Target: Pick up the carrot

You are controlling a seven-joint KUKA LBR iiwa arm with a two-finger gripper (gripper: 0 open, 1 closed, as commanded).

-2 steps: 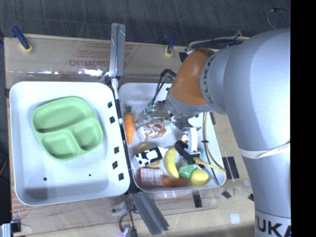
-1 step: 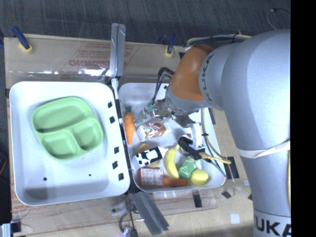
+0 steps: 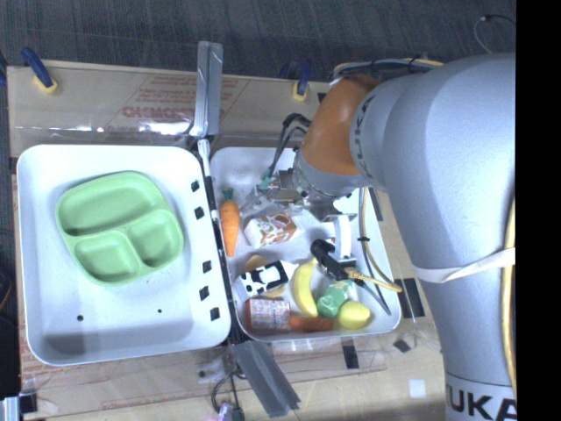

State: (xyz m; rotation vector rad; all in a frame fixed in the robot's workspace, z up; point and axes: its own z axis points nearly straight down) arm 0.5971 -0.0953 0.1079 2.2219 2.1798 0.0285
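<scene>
The long orange carrot [image 3: 229, 224] w/ a green top lies in the right white bin [image 3: 382, 235], by its left wall. The metal gripper [image 3: 279, 185] hangs just right of it, not touching. Can't tell its state. A green plastic tray w/ 3 parts [image 3: 120, 225] sits in the left white bin [image 3: 53, 323]. A yellow banana [image 3: 303, 289] lies nearby.

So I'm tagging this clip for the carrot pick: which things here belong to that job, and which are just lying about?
Belongs to the job:
- carrot, at the right bin's left wall
- pincer, above the right bin

Just lying about:
- green divided tray, in the left bin
- banana
- lemon
- snack packet
</scene>
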